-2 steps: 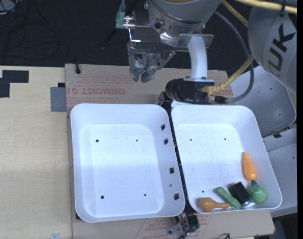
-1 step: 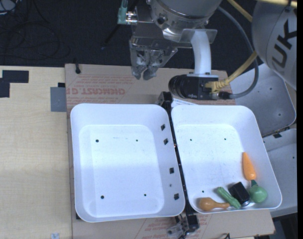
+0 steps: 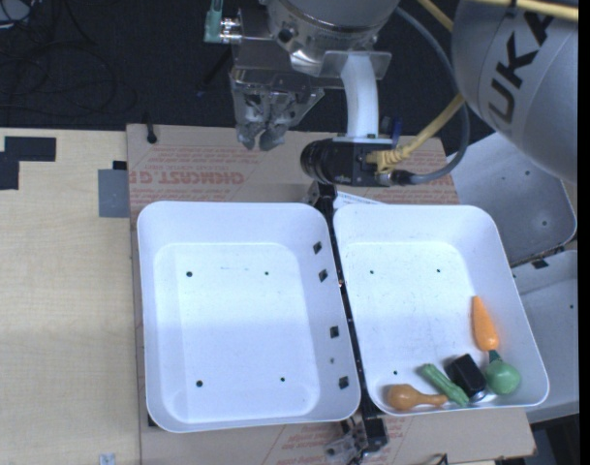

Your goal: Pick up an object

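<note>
I see the gripper raised beyond the bins, fingers pressed together, pinching nothing; objects cluster in the right bin's near corner; I'd target the isolated orange carrot, descending with fingers spread.

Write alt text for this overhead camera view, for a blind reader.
A robot arm's claw hangs above the far edge of two white bins, gripping nothing. The right bin has small toys in its near right corner: an orange carrot, green pieces and a black block.
</note>
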You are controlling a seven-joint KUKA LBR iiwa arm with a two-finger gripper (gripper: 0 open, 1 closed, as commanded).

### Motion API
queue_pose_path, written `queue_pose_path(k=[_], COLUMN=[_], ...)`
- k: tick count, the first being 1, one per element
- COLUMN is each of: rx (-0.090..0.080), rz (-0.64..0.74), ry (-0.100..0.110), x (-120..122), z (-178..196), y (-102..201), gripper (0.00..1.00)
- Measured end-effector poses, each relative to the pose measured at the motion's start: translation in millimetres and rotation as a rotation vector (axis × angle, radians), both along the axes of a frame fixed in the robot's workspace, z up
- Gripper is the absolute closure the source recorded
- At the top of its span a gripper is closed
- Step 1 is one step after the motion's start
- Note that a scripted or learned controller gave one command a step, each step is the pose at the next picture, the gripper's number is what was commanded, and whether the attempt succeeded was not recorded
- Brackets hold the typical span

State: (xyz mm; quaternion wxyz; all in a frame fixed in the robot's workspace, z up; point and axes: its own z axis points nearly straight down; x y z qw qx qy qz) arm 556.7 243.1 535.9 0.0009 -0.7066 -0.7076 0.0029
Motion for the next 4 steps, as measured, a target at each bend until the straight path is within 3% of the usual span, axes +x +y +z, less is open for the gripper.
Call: queue_pose_path(k=[1, 3, 4], rx=[-0.001, 0.001, 0.001], rz=[-0.006, 0.001, 0.000], ry=[0.000, -0.002, -0.002], x=[17, 63, 67], z=[1, 1, 1], y=[-69, 1, 1], gripper=[1.00, 1.00, 1.00])
